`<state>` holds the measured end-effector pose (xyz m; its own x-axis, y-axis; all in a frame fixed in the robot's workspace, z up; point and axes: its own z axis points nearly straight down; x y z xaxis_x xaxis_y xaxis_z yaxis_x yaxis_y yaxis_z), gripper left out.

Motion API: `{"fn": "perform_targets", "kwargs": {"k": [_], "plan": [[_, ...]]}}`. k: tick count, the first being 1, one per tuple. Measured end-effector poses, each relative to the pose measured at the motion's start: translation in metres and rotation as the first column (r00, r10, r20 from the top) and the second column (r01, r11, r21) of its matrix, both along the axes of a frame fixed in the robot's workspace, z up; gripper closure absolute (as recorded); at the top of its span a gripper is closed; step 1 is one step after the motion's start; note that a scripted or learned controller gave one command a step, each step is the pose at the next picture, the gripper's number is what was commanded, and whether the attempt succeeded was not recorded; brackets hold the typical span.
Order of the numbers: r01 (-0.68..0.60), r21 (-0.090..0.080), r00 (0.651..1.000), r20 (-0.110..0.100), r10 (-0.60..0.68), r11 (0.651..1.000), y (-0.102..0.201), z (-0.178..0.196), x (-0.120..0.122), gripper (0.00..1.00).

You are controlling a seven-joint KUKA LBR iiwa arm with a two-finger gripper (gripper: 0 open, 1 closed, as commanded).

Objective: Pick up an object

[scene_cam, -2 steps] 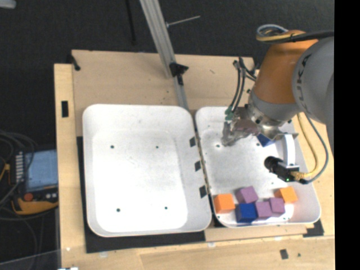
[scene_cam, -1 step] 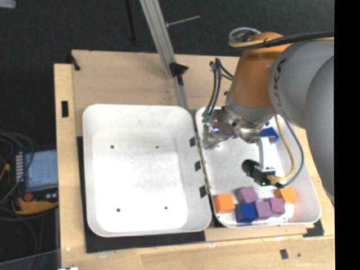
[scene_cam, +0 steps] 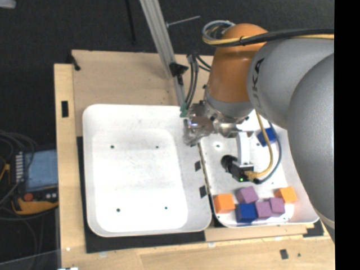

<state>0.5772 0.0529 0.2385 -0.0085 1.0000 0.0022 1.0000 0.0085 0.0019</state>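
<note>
The hand hangs over the 10 o'clock corner of the right bin, close to the wall beside the left bin; whether it is wide or narrow I cannot tell. At the right bin's 6 o'clock lie an orange block, a blue block and purple blocks, well apart from the hand.

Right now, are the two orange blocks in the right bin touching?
Apart. The camera view shows the left orange block and right orange block separated, a purple block and others between them.
</note>
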Motion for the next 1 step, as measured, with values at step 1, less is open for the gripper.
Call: {"fn": "perform_targets", "kwargs": {"k": [1], "plan": [[0.002,-0.002,1.0,-0.001,-0.002,1.0,0.0447,-0.0092,0.0068,1.0]]}}
